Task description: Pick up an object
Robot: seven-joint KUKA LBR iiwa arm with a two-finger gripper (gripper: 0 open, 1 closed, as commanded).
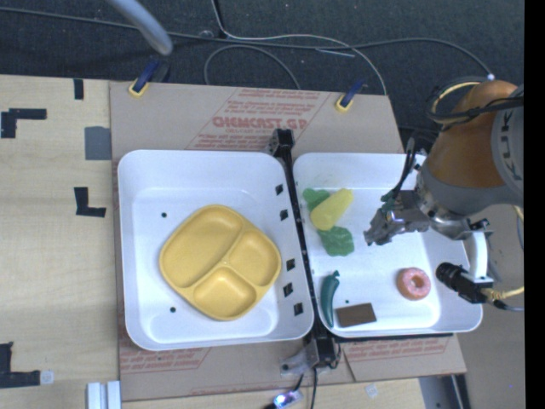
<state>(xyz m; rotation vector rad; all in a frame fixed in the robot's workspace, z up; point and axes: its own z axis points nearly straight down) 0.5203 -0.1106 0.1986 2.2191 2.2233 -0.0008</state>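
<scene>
- The left bin (136, 228) holds 1 yellow divided plate (220, 261), lying flat near its middle; it is broad and shallow, a poor thing for a 2-finger pinch, so I would leave it alone.
- Along the left wall of the right bin (375, 167) lie a yellow piece (331, 209) resting against a green leafy piece (338, 241), the 2 touching (a grab here risks catching both or nudging one into the divider).
- Nearer the camera, at that bin's near-left corner, a dark green pepper-like object (329, 291) lies just beside a brown block (355, 315); both sit tight to the wall, leaving little room for a finger on that side.
- The gripper (381, 228) hangs over the middle of the right bin, right of the green leafy piece; whether its fingers are apart or together I cannot tell, and nothing shows between them.
- The pink doughnut (414, 284) lies alone on bare floor to the near right, well apart from the rest: in my judgement the easiest target.
- To do it well: centre above the chosen object, come straight down, and close across its narrow width before lifting.
</scene>
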